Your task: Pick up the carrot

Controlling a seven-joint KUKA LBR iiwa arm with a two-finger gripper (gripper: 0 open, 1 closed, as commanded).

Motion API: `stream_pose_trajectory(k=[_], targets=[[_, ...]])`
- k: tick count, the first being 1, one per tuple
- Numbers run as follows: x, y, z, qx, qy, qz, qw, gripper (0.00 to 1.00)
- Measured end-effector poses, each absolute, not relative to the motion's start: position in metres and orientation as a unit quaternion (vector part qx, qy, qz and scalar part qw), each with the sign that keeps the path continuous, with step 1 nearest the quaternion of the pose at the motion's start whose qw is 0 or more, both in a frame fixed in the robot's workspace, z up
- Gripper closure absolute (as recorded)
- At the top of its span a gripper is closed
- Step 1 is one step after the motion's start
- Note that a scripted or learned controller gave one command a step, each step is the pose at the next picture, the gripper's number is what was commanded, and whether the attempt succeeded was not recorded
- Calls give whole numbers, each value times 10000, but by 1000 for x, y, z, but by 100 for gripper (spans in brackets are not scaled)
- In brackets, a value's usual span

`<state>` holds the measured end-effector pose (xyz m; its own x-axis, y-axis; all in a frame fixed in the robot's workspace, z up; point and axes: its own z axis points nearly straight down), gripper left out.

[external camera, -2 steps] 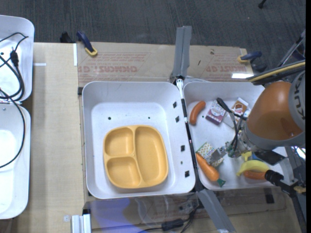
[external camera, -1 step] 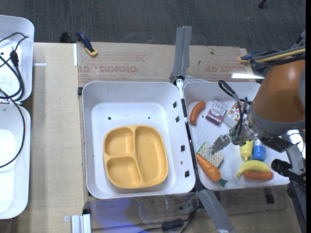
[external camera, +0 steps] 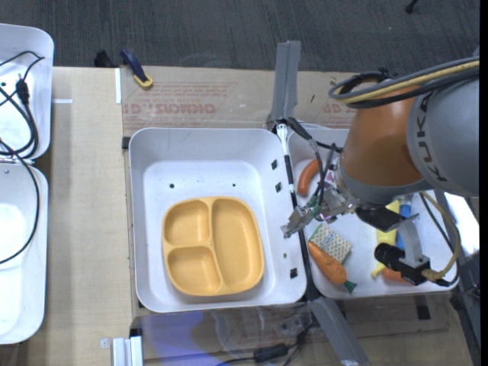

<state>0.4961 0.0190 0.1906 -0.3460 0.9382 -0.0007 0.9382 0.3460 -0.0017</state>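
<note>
The carrot (external camera: 326,263) lies in the right bin (external camera: 335,290), down at about seven o'clock of it, tip toward the bin divider and green top pointing to five o'clock. Just above it, at its one o'clock and touching or nearly so, sits a speckled sponge (external camera: 332,242). The gripper (external camera: 305,221) hovers at the carrot's eleven o'clock, close by the wall between the bins, and it looks empty; how far its fingers are spread I cannot tell under the bulk of the arm. Here's the danger: come down too near the sponge and the gripper pinches that instead, or nudges the carrot aside. The bin wall crowds the approach too, and the orange sausage (external camera: 307,175) at twelve o'clock is an easy lookalike to mistake.
</note>
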Motion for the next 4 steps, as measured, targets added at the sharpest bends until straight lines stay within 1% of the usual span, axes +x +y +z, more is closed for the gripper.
stream_pose_trajectory(k=[1,2,3,4], targets=[[509,51,232,-5399,-8417,12,5,0],[499,145,140,-4400,-8980,19,14,0],[488,155,250,-3002,-9539,8,-2,0],[481,223,107,-3170,-9484,-29,-43,0]])
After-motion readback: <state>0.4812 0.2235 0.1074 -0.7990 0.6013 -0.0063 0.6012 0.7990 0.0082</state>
